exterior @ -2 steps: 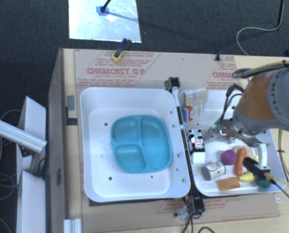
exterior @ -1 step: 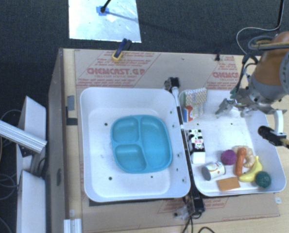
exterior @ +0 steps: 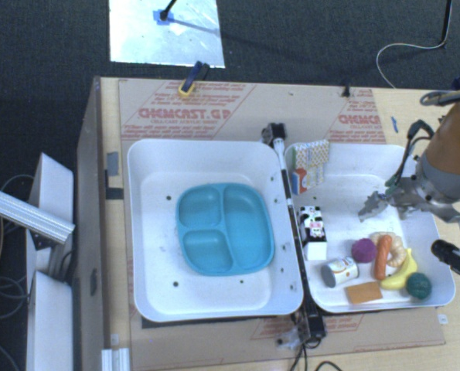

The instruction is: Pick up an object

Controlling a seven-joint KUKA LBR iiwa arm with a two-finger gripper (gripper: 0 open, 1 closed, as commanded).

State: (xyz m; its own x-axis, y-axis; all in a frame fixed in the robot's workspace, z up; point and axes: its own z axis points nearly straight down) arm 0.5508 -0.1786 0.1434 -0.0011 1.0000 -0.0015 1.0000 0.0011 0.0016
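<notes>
Arm (exterior: 446, 149): I am reaching in over the right bin (exterior: 345, 168), wrist tilting down toward its floor.
End effector (exterior: 374, 205): I am hanging just above bare bin floor, up from the toy pile; I cannot tell if it is clenched or released, and nothing is showing in it.
Targets: the purple ball (exterior: 363, 250), carrot (exterior: 383, 256) and banana (exterior: 403, 272) are lying bunched in the bin's near corner, touching one another.
More toys: the green ball (exterior: 419, 285) is sitting beside the banana; an orange block (exterior: 362, 292) and a small can (exterior: 339, 271) are lying along the near wall.
Divider side: a cow-print box (exterior: 312, 224) and a patterned carton (exterior: 310, 163) are resting against the wall between the bins.
Left bin (exterior: 152, 207): it is holding a blue tray (exterior: 223, 228), well apart from me.
Judgement: I am probably lining up a descent; the clutter is crowding each piece, so a clean grip looks doubtful.
</notes>
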